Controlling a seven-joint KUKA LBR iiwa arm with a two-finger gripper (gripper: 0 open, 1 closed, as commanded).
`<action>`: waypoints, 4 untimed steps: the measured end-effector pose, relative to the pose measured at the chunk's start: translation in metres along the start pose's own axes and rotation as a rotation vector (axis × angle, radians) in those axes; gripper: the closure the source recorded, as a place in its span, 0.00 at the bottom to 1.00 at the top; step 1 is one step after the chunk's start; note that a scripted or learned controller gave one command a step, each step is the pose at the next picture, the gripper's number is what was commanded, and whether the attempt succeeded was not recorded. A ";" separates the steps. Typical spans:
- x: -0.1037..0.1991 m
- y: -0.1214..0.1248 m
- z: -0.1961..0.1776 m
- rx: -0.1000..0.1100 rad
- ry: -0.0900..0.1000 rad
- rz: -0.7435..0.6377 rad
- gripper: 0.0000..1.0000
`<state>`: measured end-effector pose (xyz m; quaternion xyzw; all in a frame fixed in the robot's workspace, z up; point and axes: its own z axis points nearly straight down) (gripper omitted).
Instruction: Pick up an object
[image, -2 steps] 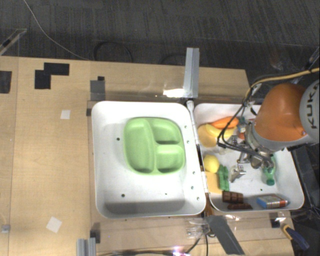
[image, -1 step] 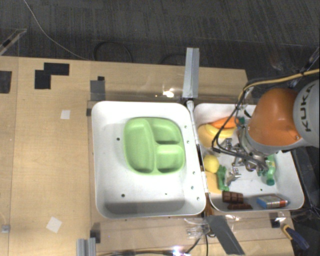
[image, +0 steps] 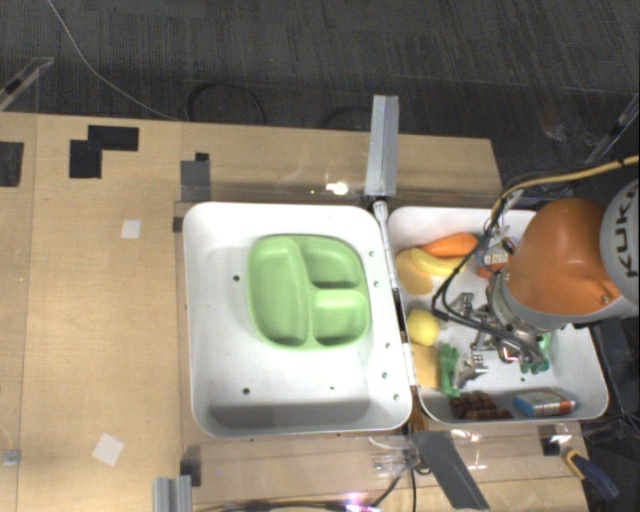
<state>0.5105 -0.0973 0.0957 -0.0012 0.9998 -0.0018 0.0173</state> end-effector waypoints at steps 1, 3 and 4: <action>0.008 0.008 0.001 0.003 0.003 0.130 0.00; 0.014 0.009 0.001 0.003 0.005 0.149 0.00; -0.060 0.012 0.003 0.000 0.011 0.279 0.00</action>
